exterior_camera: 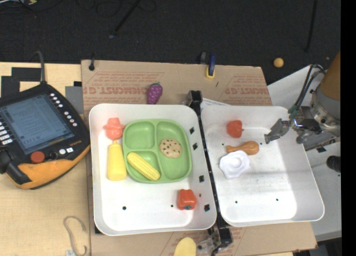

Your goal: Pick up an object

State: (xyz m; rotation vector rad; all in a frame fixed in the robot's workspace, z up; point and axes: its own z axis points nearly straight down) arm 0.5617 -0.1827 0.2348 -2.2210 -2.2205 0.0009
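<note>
Yellow lemon [185, 246] at front edge — tan drumstick [243, 148] lies unheld; fingers [276, 131] spread, holding nothing.

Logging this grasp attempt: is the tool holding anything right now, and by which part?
Nothing is held. The tool hangs over the right bin, apart from the chicken drumstick, with nothing between its fingers.

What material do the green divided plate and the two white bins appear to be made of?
Green divided plate: probably moulded plastic, with an even colour, rounded compartment walls and a soft sheen. White bins, left and right: probably thin formed plastic, with smooth, slightly glossy, rounded rims. The right one shows dark scuffs on its floor.
</note>
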